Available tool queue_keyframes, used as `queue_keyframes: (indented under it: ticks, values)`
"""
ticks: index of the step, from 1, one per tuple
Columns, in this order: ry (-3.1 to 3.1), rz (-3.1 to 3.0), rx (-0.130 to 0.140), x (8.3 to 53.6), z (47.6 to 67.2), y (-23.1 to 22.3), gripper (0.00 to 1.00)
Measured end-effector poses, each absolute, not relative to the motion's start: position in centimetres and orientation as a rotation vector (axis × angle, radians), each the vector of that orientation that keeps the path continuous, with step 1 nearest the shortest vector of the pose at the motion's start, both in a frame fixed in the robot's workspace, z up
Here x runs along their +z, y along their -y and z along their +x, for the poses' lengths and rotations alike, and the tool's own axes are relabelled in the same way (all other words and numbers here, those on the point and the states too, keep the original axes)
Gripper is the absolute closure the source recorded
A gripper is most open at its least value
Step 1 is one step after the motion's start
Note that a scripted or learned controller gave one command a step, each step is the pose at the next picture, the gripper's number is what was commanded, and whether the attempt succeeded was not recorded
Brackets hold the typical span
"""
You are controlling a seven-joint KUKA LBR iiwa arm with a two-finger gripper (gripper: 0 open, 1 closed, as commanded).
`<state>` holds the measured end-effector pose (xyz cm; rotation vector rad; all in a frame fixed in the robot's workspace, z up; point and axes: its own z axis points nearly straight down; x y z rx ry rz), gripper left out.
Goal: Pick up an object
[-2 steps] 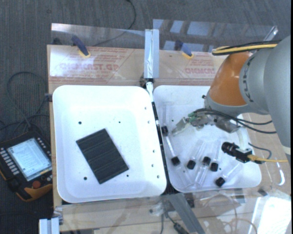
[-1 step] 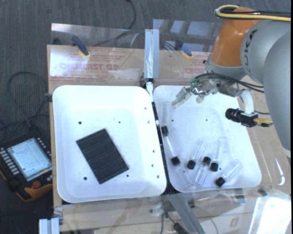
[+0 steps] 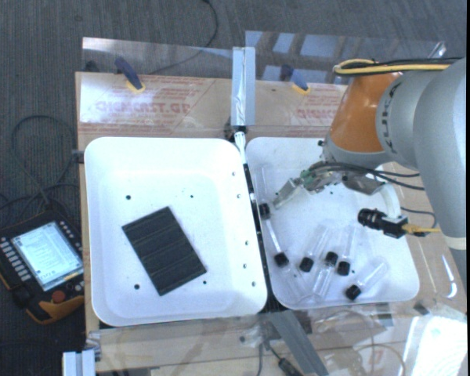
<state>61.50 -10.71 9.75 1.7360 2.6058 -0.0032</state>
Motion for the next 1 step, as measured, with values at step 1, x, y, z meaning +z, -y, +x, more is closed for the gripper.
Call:
queue_keyframes:
  ticks: [1]
  values:
    - [-2.577, 1.77, 0.008, 9.1, 56.92, 10.6, 0.0]
